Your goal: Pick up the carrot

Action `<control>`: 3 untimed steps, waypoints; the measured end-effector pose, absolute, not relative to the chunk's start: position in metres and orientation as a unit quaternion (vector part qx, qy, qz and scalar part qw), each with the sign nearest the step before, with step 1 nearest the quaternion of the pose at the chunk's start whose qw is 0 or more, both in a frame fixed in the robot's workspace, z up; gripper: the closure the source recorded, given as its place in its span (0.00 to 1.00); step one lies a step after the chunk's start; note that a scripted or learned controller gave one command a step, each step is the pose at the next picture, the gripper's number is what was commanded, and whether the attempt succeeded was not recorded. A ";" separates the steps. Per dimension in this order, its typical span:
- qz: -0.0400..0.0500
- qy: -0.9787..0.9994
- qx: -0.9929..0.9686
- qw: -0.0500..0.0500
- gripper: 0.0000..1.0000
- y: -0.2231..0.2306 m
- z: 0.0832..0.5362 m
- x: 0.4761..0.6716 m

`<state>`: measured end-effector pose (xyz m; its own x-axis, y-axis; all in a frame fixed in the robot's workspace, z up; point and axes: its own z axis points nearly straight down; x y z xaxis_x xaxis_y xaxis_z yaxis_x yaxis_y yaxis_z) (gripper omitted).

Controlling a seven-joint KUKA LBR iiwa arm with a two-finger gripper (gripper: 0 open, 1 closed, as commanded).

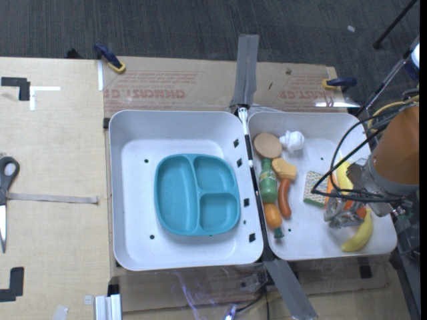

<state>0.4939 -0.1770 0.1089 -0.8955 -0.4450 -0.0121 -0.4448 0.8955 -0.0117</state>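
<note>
The carrot (272, 217) lies in the right bin (313, 248), tight against that bin's left wall and toward its front edge, a short orange piece with a green tuft at its near end. Its long axis runs roughly front to back, parallel to the divider between the two bins, with the green end pointing to the front. Just beside it, on its right, a red-orange sausage-like piece (285, 197) lies on much the same line, and directly behind it stands a green vegetable (267, 186), then a yellow chunk (285, 170) and a round tan disc (267, 145) further back.

The gripper (341, 213) hangs at the opposite side of the same bin, near the right wall, low over a banana (359, 232) and something orange that I can't identify. Cables and the wrist cover its tip, so I cannot tell whether it is released or clenched, nor whether anything is caught in it.

So, as I judge it, the carrot lies well apart from the tool, straight across the bin toward the left wall, with bare white floor between. A reach would have to travel leftward and close across the carrot's short width, and the neighbours pressing on its right and back leave little room
</note>
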 end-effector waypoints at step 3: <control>-0.005 0.973 -0.229 0.010 0.00 -0.176 0.119 0.497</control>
<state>0.4968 -0.1760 0.1190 -0.8946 -0.4465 -0.0175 -0.4463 0.8948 -0.0149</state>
